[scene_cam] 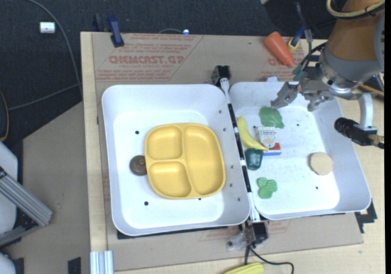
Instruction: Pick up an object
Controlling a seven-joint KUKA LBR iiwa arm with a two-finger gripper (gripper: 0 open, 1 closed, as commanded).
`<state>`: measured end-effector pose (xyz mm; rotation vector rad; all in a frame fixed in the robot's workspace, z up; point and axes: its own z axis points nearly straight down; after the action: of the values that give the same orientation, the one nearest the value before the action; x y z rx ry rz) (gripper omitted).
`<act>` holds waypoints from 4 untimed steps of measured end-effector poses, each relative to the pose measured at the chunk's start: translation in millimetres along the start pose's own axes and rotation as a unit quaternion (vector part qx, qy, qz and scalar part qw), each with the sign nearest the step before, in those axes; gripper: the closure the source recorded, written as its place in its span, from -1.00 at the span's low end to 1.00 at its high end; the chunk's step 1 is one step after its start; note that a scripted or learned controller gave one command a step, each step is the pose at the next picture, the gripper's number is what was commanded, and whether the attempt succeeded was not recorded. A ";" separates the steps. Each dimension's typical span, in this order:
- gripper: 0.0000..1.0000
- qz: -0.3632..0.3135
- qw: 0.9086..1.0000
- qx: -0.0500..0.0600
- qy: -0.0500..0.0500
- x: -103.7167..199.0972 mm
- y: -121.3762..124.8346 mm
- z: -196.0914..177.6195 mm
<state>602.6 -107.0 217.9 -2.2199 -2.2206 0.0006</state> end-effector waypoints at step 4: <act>-1.00 0.000 1.000 -0.002 -0.001 -34.6 51.0 132.7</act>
<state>653.4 -141.5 85.0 -2.2241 -2.2233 -0.0007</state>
